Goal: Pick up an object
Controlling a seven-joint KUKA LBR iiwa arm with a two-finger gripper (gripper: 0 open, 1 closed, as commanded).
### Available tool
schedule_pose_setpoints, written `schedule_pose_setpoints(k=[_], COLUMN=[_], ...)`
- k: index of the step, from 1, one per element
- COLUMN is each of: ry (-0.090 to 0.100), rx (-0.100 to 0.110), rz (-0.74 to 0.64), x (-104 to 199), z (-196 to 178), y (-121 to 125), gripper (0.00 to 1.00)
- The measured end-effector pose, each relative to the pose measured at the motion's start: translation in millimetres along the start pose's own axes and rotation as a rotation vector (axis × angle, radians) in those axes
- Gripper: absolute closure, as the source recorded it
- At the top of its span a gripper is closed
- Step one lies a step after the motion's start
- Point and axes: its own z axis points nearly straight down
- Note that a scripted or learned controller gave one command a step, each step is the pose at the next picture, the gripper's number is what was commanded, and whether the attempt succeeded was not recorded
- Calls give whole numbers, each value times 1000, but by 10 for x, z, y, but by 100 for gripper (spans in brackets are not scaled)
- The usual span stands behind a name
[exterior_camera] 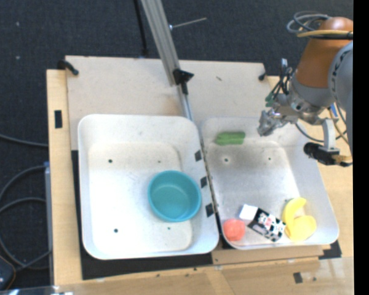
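From where I stand, the arm [323, 54] leans in over the far right corner of the counter [129, 85], its orange band high and the hand [269, 123] hanging just above the back rim of the right bin [307, 171]. Nothing sits between its tips that I can make out, and the hand is too small and blurred from here for me to tell whether it is spread or clenched.

The pickable things are scattered. A green block [230, 138] lies at the back of the right bin, near the hand and a little to its left. At the front of that same bin a cluster crowds together: a red ball [234, 228], a small black and white box [262, 222] just beside it, and a yellow toy [298, 219] at the front right corner. In the left bin [111, 140] a blue bowl [174, 195] sits alone, well apart from the arm.

I judge this to be the approach, with no grasp made yet. The green block looks the likeliest target, being nearest and standing clear of the rest. The next move would call for the hand to shift left over the block, line up across its narrow side, descend and close. The block lies close to the back wall, so I would expect little room for the far tip.
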Motion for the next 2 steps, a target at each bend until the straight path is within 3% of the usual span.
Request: schedule_pose_setpoints(k=[1,2], ry=[0,0], rx=[1,5], rz=[-2,-4], x=[-8,-13], z=[-444,-484], y=[25,33], gripper=[100,100])
